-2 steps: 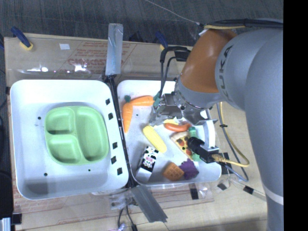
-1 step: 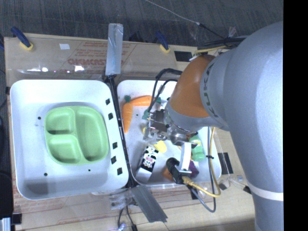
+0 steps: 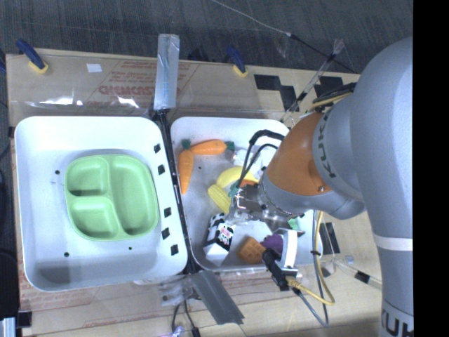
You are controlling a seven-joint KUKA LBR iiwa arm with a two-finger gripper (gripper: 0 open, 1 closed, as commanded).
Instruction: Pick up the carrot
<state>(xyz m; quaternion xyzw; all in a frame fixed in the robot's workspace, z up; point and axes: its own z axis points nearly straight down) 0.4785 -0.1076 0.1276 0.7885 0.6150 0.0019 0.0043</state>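
Note:
Two orange carrots lie in the right bin (image 3: 210, 126). One carrot (image 3: 207, 147) lies crosswise near the far wall, and the other carrot (image 3: 185, 171) lies along the left wall, its green top at the far end. My gripper (image 3: 240, 202) hangs low over the middle of this bin, right of both carrots and beside the yellow corn cob (image 3: 219, 199). The arm's orange band and grey wrist cover much of the bin's right half. Nothing shows as held.
A yellow banana-like piece (image 3: 230, 179) lies next to the corn. A black-and-white box (image 3: 222, 234), an orange cone (image 3: 250, 248) and a purple piece (image 3: 273, 243) crowd the bin's near edge. The left bin (image 3: 35, 188) holds a green divided plate (image 3: 111, 196).

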